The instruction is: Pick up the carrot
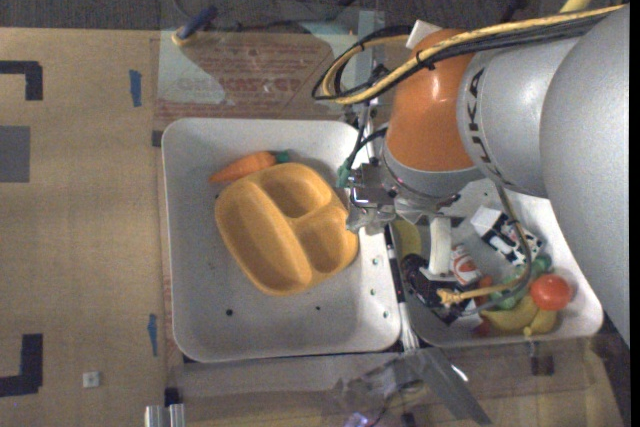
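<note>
A tan bench [80, 245] marked with black and blue tape carries two shallow white bins under a dark carpeted floor strung with cables and stand legs. The grey arm with its glossy orange band [430, 130] reaches in from the right and covers most of the right bin [590, 315], so the jumble there is only partly legible: a red tomato-like ball [551, 291], a yellow banana [515, 315] and some printed packaging peek out beyond the wrist. The gripper [368, 205] sits over the dividing edge between the bins, seen as a cluster of metal parts; whether it is clenched or released cannot be told from here. Just to its left in the left bin [190, 215] lies a smooth yellow-orange plastic tray [285, 225] with rounded compartments. The carrot [243, 167], orange and tapered with a green top, lies left of the gripper and a little farther back, touching the tray's far rim, apart from the gripper.
</note>
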### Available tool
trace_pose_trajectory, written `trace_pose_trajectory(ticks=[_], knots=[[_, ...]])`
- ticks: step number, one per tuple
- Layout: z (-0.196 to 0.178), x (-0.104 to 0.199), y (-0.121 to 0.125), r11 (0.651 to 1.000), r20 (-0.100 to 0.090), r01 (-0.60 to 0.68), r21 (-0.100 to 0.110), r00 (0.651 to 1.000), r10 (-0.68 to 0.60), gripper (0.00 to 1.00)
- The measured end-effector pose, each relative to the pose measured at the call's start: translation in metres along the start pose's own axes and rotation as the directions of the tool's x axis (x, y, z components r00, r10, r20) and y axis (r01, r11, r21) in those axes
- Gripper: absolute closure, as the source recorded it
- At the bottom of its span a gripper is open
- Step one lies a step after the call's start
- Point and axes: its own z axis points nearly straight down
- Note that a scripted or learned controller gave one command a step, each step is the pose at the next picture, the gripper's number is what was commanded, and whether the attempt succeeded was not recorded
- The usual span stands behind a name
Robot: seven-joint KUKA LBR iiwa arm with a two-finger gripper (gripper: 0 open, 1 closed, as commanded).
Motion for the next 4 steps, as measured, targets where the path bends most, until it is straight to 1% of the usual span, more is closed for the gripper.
trace_pose_trajectory(ticks=[1, 2, 3, 4], knots=[[-0.075, -0.011, 0.025, 0.999, 0.001, -0.051, -0.005, 0.999, 0.051, 1.00], [-0.023, -0.030, 0.059, 1.000, 0.001, -0.001, 0.000, 1.000, 0.001, 1.00], [0.031, 0.040, 0.045, 0.983, 0.001, 0.183, -0.001, 0.983, -0.183, 1.00], [-0.001, 0.001, 0.020, 0.991, 0.000, 0.132, -0.001, 0.991, -0.132, 1.00]])
